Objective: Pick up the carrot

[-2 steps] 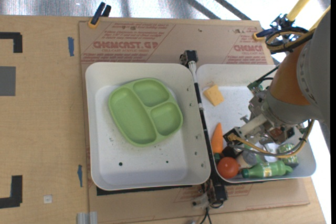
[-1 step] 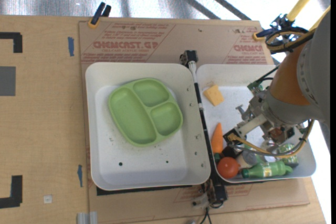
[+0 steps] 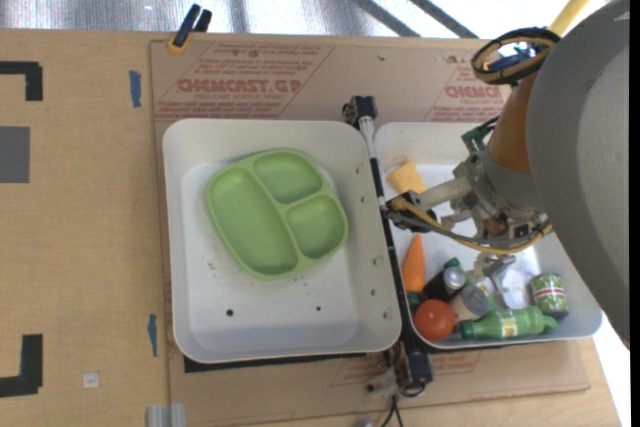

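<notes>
While the carrot lies just left, the pincer state is unclear.

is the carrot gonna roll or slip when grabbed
The carrot looks smooth, tapered and rigid, so it may slip from a pinch. It lies against the bin wall, near the tomato, so it probably won't roll far.

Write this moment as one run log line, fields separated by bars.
task: pick up carrot | carrot: lying in right bin, near its left wall, not held | gripper: above right bin, right of carrot | status: not done
</notes>
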Motion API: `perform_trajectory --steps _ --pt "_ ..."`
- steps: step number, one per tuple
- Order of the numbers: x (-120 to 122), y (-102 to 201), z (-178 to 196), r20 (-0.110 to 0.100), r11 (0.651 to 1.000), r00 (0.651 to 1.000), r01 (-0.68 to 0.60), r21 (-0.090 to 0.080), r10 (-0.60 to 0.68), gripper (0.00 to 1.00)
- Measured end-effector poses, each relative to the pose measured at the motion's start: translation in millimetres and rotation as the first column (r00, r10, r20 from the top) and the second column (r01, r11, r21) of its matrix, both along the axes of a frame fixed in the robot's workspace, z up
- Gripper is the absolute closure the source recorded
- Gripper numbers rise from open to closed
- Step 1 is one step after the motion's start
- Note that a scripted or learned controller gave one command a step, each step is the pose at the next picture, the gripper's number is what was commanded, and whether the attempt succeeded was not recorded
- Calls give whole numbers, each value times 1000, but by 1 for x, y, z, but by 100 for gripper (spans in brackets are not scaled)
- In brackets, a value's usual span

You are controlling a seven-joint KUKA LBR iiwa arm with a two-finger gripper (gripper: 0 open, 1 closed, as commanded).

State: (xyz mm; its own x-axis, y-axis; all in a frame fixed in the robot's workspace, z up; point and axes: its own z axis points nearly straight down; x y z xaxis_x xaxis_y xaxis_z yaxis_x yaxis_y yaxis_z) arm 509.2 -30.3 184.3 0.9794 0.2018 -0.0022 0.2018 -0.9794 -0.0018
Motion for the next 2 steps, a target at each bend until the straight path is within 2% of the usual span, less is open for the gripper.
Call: perform_trajectory --steps 2 --pt "0 0 0 -1 1000 1000 0 1 0 0"
